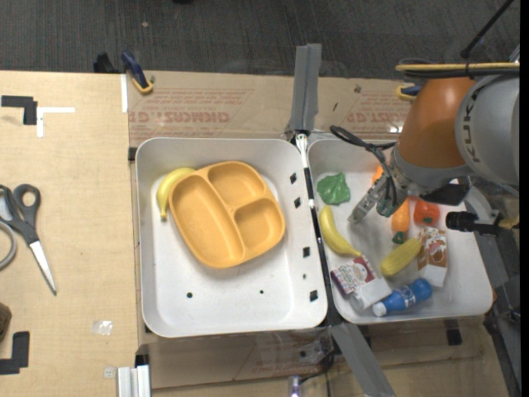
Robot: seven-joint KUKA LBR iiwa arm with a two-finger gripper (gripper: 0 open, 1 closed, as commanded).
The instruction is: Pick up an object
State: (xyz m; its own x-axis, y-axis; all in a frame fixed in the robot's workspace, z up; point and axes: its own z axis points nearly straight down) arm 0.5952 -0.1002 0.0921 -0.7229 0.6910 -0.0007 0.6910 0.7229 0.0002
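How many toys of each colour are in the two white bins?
Yellow: 4, a plastic divided plate, two toy bananas, a corn cob
Green: 1, a leafy piece
Orange: 1, a small block
Blue: 1, a bottle
Total: 7

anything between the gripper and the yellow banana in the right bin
Nothing visible. The gripper hangs over bare bin floor, and the yellow banana lies just beside it, with the green leafy toy off to one side.

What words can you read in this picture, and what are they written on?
"KU", big letters on the side of the robot arm; the rest is cut off.
Red printing on the cardboard behind the bins: upside down and too faint to read.
Labels on the small carton and the packet: too small to read.
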